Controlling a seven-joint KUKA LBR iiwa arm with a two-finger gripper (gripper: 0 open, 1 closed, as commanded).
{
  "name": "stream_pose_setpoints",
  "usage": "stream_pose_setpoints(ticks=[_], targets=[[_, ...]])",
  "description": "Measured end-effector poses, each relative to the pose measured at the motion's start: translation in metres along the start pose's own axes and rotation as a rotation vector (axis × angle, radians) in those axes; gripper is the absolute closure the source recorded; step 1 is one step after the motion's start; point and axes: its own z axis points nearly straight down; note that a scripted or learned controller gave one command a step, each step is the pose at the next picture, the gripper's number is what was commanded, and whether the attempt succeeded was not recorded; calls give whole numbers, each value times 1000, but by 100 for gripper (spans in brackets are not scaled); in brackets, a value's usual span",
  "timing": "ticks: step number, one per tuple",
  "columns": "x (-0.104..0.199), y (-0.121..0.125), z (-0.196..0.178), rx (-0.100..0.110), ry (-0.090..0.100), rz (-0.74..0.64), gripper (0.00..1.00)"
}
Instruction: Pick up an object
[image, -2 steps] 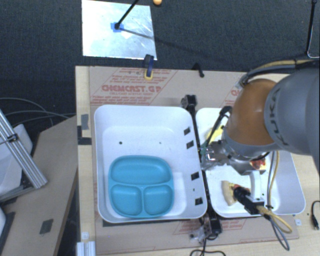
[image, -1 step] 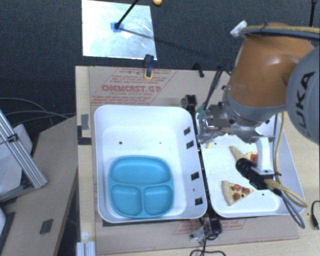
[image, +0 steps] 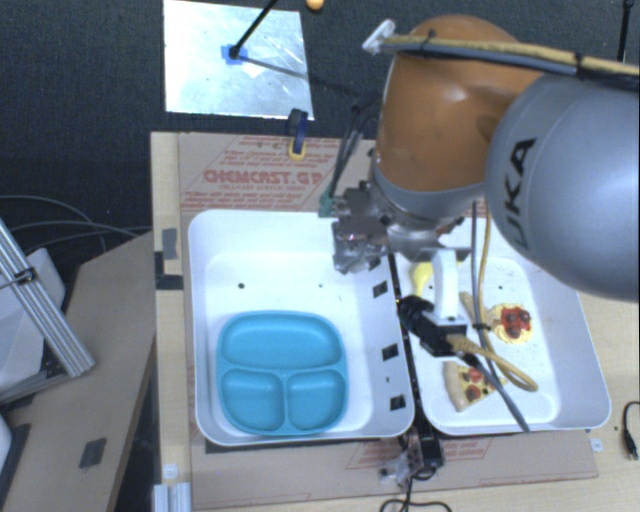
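Observation:
A blue divided plate (image: 283, 372) lies in the front of the left bin (image: 203, 300). In the right bin (image: 588, 385) there is a pizza slice toy (image: 468, 386) near the front, and a small yellow round piece with red toppings (image: 513, 322) lies further back. A yellow object (image: 422, 273) is partly hidden under the arm. My gripper (image: 353, 248) hangs over the back right part of the left bin, close to the divider between the bins. It stands apart from the plate. Nothing is visibly held.
The large grey and orange arm covers the back of the right bin. Both bins rest on a cardboard sheet (image: 255, 175). A shiny foil sheet (image: 240, 55) lies behind, and an aluminium frame (image: 40, 310) stands at the left.

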Motion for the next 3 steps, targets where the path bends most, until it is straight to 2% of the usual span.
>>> stream_pose_setpoints(ticks=[1,2,3], targets=[[43,14,141,13,-5,3,100],[7,-26,131,8,-4,13,100],[-37,5,241,9,-5,15,100]])
